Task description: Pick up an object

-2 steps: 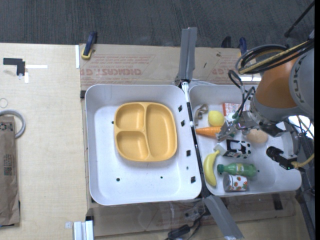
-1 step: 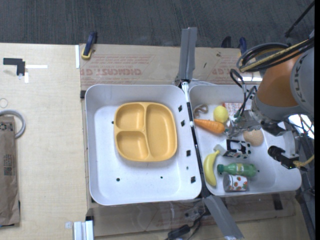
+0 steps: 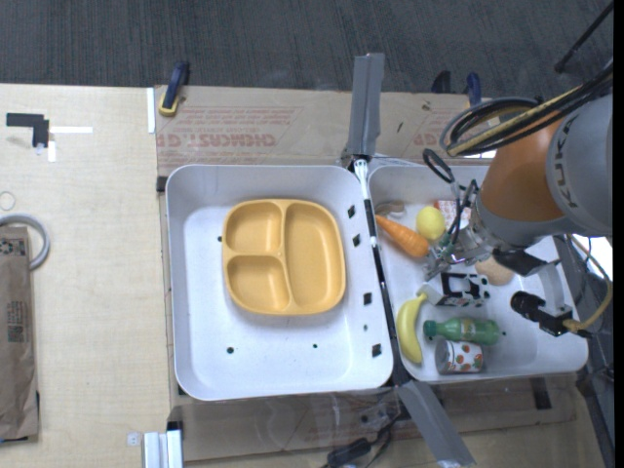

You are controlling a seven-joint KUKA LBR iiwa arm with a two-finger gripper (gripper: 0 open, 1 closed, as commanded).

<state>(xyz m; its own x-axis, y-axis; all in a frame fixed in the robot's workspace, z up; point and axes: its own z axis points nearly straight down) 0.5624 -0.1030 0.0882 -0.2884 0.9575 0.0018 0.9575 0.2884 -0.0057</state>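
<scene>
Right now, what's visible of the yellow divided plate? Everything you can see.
The yellow divided plate lies flat in the left bin, slightly up and left of that bin's middle. It is a rounded square, matte and plastic-looking, with three compartments: one tall on its right, two smaller stacked on its left, split by raised ridges. Nothing lies in its compartments. It touches only the bin floor.
</scene>
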